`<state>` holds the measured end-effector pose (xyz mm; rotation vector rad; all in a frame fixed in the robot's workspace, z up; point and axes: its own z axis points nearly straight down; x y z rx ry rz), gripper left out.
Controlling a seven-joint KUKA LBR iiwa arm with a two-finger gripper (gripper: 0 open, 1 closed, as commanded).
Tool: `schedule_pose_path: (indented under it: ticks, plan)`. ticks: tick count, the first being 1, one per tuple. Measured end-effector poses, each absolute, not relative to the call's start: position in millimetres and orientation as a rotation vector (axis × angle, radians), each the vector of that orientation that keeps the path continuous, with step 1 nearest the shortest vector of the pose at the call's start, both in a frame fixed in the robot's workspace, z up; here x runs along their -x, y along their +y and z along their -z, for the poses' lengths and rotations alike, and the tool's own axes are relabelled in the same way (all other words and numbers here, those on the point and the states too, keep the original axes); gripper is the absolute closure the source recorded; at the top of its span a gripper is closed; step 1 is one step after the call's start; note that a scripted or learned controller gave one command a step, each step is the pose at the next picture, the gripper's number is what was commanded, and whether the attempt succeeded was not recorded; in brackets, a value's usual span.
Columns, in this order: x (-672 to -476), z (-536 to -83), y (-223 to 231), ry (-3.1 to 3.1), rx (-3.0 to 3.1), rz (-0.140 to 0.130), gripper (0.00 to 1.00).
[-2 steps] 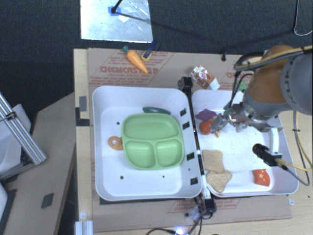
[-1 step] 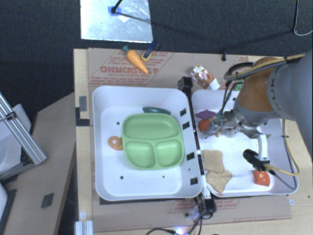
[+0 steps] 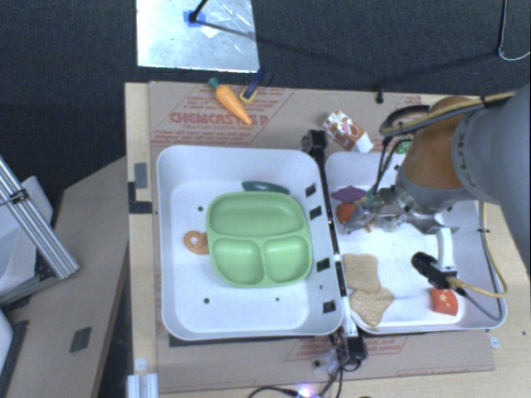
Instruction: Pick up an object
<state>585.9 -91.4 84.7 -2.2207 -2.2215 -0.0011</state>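
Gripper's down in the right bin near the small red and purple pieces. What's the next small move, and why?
Probably ease the gripper slightly left onto the red piece before closing. It sits right beside the gripper, near the right bin's left wall, with the purple piece just behind it; nothing is visibly held.

Robotics lab, grey industrial arm (image 3: pixel 465 160) with orange band over a desk (image 3: pixel 141 214), two white bins (image 3: pixel 178 305) on cardboard, toy food, loose cables (image 3: pixel 506 23), aluminium framing (image 3: pixel 33 230), dark carpet floor (image 3: pixel 58 73)
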Motion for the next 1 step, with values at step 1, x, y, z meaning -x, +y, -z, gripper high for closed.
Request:
schedule_pose_path:
  ticks: [1]
  plan:
    - [-586.6,-95.3,-91.5,-2.224,2.221,0.003,1.0]
